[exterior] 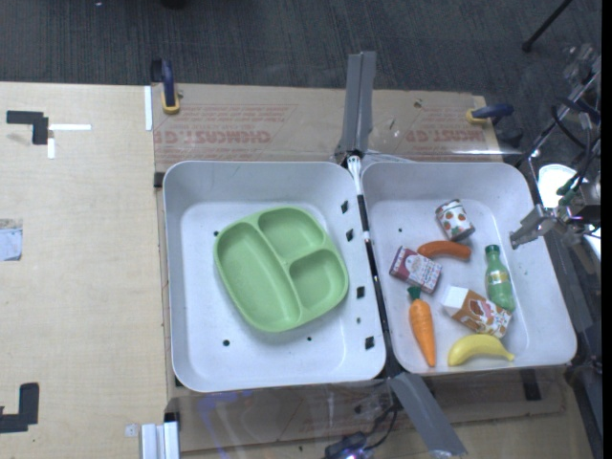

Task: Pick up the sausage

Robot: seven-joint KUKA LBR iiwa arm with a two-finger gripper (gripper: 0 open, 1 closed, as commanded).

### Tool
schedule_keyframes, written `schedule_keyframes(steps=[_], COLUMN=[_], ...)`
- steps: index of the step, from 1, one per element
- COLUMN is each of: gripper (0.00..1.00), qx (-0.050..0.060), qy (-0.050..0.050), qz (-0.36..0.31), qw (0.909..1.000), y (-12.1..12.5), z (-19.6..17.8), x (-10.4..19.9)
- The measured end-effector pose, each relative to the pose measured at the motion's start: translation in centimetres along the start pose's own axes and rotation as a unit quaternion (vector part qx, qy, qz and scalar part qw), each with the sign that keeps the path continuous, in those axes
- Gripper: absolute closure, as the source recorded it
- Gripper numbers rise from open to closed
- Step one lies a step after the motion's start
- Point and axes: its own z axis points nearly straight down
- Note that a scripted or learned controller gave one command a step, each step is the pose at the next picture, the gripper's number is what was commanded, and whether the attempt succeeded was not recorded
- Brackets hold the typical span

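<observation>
The sausage [445, 250] lies loose in the right bin [550, 285], just below the can [455, 220] and just right of the carton [416, 269]. The gripper [532, 229] hovers at the bin's right rim, well apart; I cannot tell its grip state.
</observation>
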Motion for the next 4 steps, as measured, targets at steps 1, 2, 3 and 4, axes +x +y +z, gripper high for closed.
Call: schedule_keyframes(steps=[1, 2, 3, 4], gripper=[0.0, 0.0, 0.0, 0.0], qx=[0.0, -0.008, -0.009, -0.008], qy=[0.0, -0.003, 0.0, -0.001], qz=[-0.099, -0.12, -0.053, 0.005], qw=[0.9951, 0.9927, 0.9986, 1.0], y=[4.1, 9.1, 7.8, 8.2], z=[8.9, 15.9, 15.9, 15.9], x=[8.0, 3.4, 3.2, 3.7])
